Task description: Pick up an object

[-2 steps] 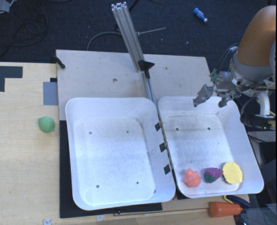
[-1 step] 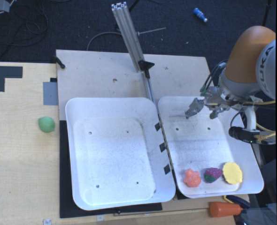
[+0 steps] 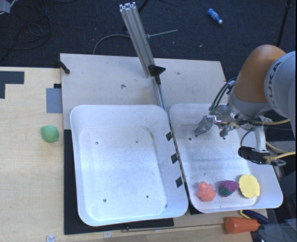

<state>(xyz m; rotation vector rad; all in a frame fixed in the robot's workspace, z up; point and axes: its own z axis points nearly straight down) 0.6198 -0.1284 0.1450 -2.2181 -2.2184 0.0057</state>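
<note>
dark carpet floor (image 3: 63, 24), pale wooden bench (image 3: 17, 185)

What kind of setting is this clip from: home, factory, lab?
Most likely a robotics lab: a grey and orange arm over two white bins holding toy-like objects, with loose cables on the dark floor.

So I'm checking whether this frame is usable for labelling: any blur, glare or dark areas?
Camera view: the three small objects, pink, purple, yellow, read clearly; the gripper looks soft, its outline hard to make out; white bins bright without blown glare; floor behind is dark.
</note>
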